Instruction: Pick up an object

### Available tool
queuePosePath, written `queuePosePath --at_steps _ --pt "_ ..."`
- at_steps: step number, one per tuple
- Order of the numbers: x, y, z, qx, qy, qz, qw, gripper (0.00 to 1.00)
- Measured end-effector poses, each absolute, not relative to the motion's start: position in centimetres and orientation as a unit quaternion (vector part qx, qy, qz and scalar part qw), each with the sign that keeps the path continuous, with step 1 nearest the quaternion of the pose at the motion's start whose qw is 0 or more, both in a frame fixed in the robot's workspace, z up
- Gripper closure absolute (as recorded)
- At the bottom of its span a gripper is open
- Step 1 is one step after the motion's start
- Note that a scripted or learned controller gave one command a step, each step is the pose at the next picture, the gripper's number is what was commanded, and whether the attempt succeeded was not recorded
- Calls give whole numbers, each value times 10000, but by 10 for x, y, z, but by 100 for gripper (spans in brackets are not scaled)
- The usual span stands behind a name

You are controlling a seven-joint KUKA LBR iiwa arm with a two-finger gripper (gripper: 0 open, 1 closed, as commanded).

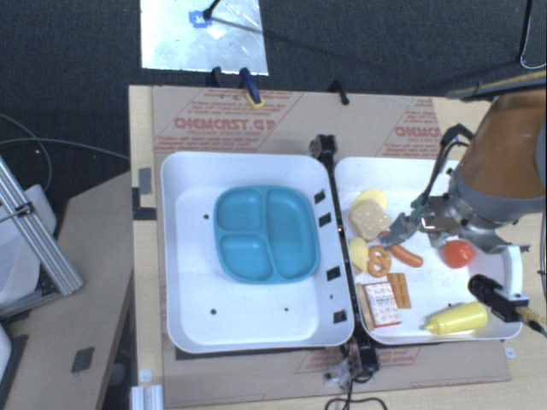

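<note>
With nothing yet lifted, the claw (400, 231) hung low in the right bin (513, 272), its spread unclear, nothing visibly held, directly over the hot dog (408, 256), bread slice (369, 220) just beside it: grasp and lift remained.

We see a robotics lab: an arm (513, 156) over a tabletop (282, 114), two white bins (192, 314), aluminium framing (34, 237), loose cables (51, 148), dark carpet (385, 24).
</note>
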State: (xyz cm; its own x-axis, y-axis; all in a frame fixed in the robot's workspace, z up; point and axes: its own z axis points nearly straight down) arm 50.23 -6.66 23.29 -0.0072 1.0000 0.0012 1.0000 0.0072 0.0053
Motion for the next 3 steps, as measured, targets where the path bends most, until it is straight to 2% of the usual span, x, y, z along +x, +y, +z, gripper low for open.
queuePosePath --at_steps 1,2,3 --pt "486 -19 182 7041 7101 -2 -22 0" --pt "499 28 184 7037 7105 13 -3 0" --pt "499 25 195 7054 7088 15 5 100"
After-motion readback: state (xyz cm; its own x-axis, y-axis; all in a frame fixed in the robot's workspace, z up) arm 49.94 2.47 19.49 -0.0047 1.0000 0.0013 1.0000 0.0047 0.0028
